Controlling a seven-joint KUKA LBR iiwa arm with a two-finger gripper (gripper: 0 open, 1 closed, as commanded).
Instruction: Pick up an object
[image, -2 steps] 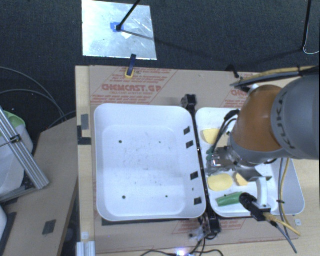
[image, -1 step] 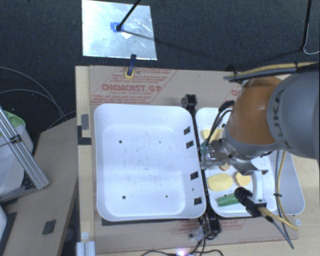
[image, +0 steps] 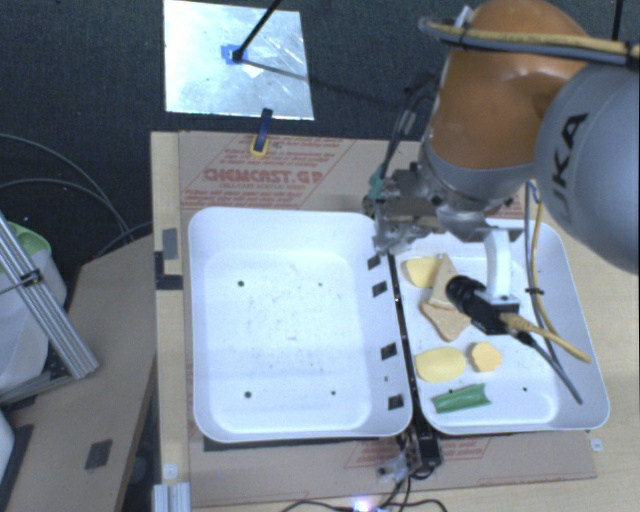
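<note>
The right bin (image: 575, 380) holds several small items. A pale yellow wedge (image: 422, 270) lies near its upper left, with a tan slice (image: 445, 318) just below it. Further forward lie a yellow oval piece (image: 440, 363) and a small orange-yellow round piece (image: 486, 356). A green piece (image: 461, 399) rests by the front wall. My gripper (image: 392, 222) hangs over the bin's far left corner, close to the divider between the bins and just up-left of the yellow wedge. Nothing is visibly held in it.
The left bin (image: 280, 320) sits beside the right one on a cardboard sheet (image: 270, 172). A shiny metal plate (image: 238, 60) lies beyond the bench, with a small blue and yellow clip (image: 262, 135) near it. An aluminium frame (image: 40, 310) stands at the far left.
</note>
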